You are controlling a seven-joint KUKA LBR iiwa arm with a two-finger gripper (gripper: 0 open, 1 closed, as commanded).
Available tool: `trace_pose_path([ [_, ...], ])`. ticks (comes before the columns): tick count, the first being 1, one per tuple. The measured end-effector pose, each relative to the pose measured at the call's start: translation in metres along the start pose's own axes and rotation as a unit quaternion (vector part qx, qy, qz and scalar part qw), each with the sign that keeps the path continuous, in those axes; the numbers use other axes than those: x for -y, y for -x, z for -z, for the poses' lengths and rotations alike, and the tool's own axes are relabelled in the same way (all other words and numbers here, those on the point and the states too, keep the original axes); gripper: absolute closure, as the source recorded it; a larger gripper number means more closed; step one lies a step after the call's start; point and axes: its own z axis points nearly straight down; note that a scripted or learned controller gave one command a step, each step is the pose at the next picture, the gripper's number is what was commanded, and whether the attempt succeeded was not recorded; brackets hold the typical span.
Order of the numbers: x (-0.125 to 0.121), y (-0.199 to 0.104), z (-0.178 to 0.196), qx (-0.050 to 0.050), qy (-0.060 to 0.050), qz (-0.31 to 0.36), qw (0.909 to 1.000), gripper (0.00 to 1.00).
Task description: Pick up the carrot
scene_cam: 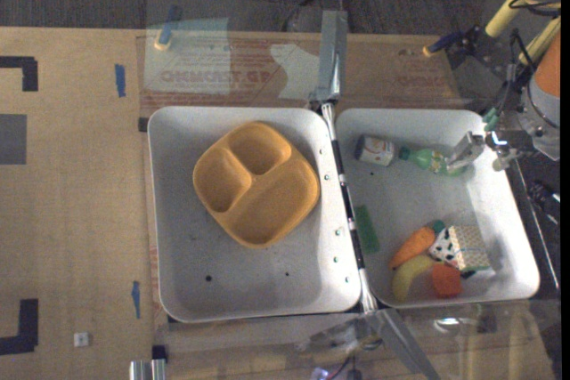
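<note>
The carrot (412,246), orange with a small green top, lies in the lower part of the right bin (525,231). It rests against a yellow banana (408,278) and a white patterned piece (464,248). My gripper (479,156) hangs over the bin's upper right corner, well above and to the right of the carrot. It is open with nothing between its fingers. Its left finger (460,154) reaches close to the green end of a small bottle (398,154).
A red-orange toy (445,280) sits beside the banana. A green strip (366,229) lies along the right bin's left wall. The left bin (174,271) holds a divided orange plate (256,182). Yellow poles and cables stand at the upper right.
</note>
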Motion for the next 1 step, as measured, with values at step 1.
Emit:
trace_pose_path([
  [1,0.0718,-0.0402,-0.1069,0.000,0.000,0.138,0.9904,0.00],
])
